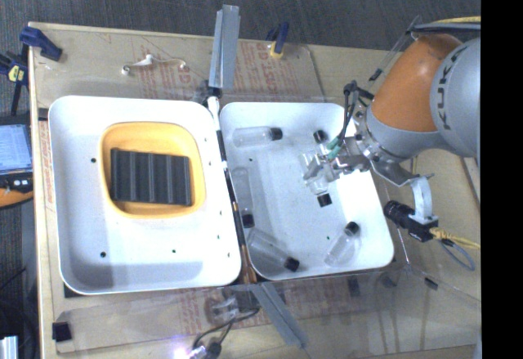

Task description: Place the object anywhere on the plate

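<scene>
Arm reaching over the right bin, plate waiting in the left.

The bench (122, 55) bears two white bins: the left bin (73, 251) holds a yellow plate (151, 136) with a dark ridged insert, and the right bin (278, 210) holds several clear vials (255, 136) with black caps, scattered apart. The arm (425, 96) hangs over the right bin; its pincer (320, 173) sits low there, and I cannot tell its opening or any hold.

Left bin (73, 186) floor open around plate (151, 136) — vials (253, 136) crowd right bin (359, 251).
</scene>
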